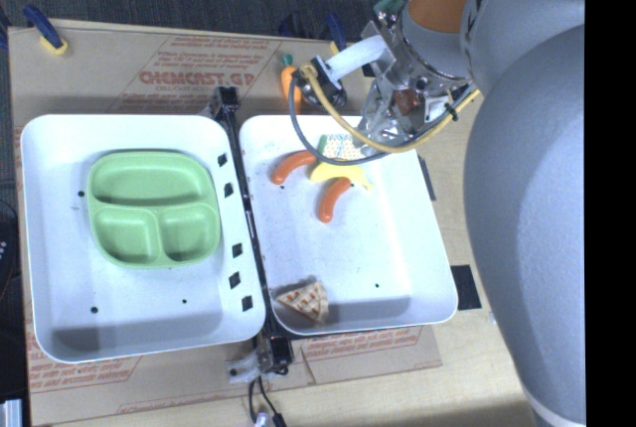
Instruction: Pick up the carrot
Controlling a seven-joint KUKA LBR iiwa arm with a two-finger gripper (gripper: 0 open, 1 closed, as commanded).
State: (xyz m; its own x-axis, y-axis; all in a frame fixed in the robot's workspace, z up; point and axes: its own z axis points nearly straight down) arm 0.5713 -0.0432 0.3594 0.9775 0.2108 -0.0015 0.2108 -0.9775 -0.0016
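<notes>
Two orange, carrot-like pieces lie in the upper part of the right bin: one near the bin's left wall and one more toward the middle. I cannot tell which of them is the carrot. Between them sits a yellow piece. My gripper hangs over the bin's far right corner, up and to the right of both orange pieces and apart from them. Cables loop around the wrist.
A speckled green-and-white item lies just left of the gripper. A pizza slice rests at the right bin's near edge. The left bin holds a green divided plate. Black clips join the bins.
</notes>
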